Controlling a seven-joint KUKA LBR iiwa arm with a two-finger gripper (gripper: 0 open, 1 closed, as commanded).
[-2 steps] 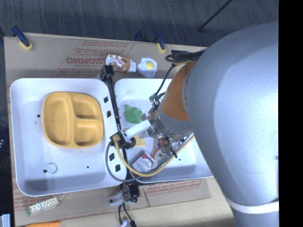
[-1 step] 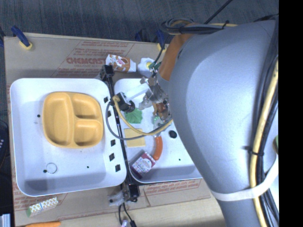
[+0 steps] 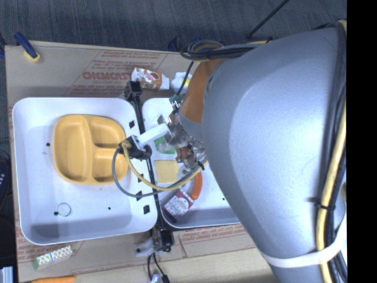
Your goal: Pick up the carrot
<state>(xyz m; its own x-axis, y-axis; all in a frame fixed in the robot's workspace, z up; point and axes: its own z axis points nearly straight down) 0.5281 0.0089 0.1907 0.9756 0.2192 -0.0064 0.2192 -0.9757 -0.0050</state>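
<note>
Grey arm looming over right bin, reaching for the carrot.
Gripper poised just at carrot's 11 o'clock, state impossible to tell; carrot lying beside cheese slice, at 3 o'clock of yellow tray.

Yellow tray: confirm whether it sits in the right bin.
No, the yellow tray lies in the left bin, across the divider from the carrot.

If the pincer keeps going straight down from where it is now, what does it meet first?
Most likely the carrot, or the yellow slice beside it: the pincer hangs over the right bin just above both. Depth is unclear from this slanted view, so it could land between them on the bin floor.
</note>
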